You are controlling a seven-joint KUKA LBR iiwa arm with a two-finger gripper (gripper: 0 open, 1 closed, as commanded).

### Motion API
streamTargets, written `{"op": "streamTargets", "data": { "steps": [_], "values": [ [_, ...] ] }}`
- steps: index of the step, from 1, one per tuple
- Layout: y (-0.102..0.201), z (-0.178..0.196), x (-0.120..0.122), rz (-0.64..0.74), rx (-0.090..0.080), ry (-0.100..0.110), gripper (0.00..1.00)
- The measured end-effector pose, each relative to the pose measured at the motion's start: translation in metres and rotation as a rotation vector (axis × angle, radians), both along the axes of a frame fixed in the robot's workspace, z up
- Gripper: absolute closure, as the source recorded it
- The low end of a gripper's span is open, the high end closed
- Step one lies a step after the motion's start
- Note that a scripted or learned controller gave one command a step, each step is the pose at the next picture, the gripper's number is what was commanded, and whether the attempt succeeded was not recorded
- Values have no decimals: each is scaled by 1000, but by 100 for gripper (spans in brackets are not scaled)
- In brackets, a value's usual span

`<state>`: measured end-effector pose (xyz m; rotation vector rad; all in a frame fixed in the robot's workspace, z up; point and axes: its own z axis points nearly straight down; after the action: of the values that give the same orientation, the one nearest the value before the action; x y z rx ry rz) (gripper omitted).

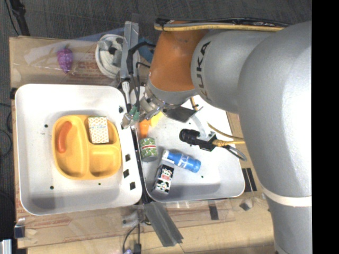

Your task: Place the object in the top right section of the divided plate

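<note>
The grey arm (254,89) reaches over the right bin (228,179), and the gripper (132,115) hangs at the bins' shared edge; whether it is clenched or released cannot be told. The yellow divided plate (87,163) lies in the left bin (32,142). A patterned beige block (98,129) lies in its top right section. For a good placement, the object should sit wholly inside the dividers.

"UKA" lettering, black, readable on grey arm (249,62) near orange band (172,57).
</note>
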<state>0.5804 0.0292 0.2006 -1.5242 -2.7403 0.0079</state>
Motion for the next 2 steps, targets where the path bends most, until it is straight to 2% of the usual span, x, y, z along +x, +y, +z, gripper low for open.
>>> {"op": "streamTargets", "data": {
  "steps": [1,2],
  "values": [
    [68,-10,-37,-121,-1,-2,100],
    [68,-10,-36,-122,-1,-2,0]
  ]
}}
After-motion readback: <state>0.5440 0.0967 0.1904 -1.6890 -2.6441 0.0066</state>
